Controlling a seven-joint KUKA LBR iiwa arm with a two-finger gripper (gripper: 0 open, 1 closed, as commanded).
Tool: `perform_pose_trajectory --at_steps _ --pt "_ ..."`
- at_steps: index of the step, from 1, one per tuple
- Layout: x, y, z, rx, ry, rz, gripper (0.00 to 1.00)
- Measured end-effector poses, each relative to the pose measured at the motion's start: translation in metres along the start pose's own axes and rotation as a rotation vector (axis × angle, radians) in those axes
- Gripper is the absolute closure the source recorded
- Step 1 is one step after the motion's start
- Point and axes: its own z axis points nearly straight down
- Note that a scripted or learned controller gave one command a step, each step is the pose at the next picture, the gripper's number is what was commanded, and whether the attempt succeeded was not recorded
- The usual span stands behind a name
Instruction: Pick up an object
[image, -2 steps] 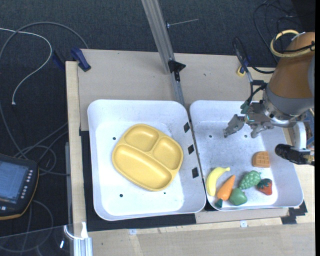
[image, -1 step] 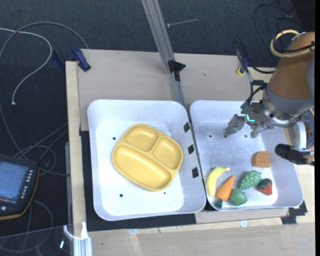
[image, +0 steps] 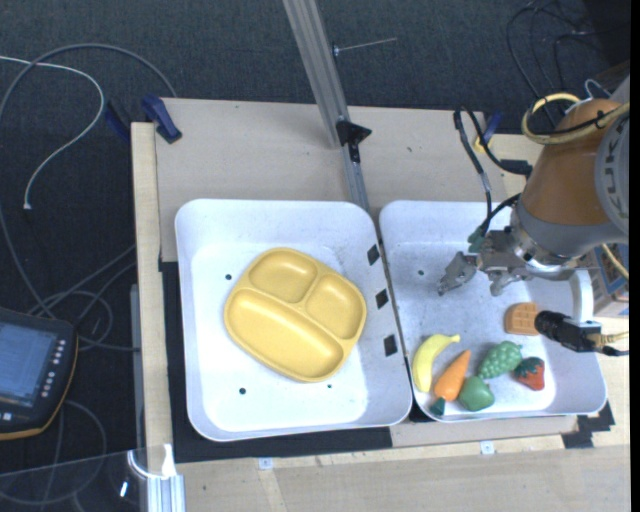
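One camera, fixed high above the bench (image: 250, 130), looking down at a slant; both bins (image: 200, 240) in frame; arm (image: 570, 190) enters from the right.

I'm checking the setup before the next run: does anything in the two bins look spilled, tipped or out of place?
Nothing stands out. The yellow divided plate lies flat in the left bin. The toy foods, banana, carrot and strawberry among them, sit bunched along the right bin's near edge. The pincer hovers above them.
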Motion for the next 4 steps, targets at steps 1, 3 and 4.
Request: perform_pose_trajectory --at_steps 1,3,4 --pt "-0.009 -0.005 0.055 0.001 0.0 0.001 0.0" --pt "-0.008 -0.004 0.059 -0.006 0.0 -0.001 1.0" --pt "-0.017 0.003 0.006 -0.014 -0.004 -0.001 1.0"
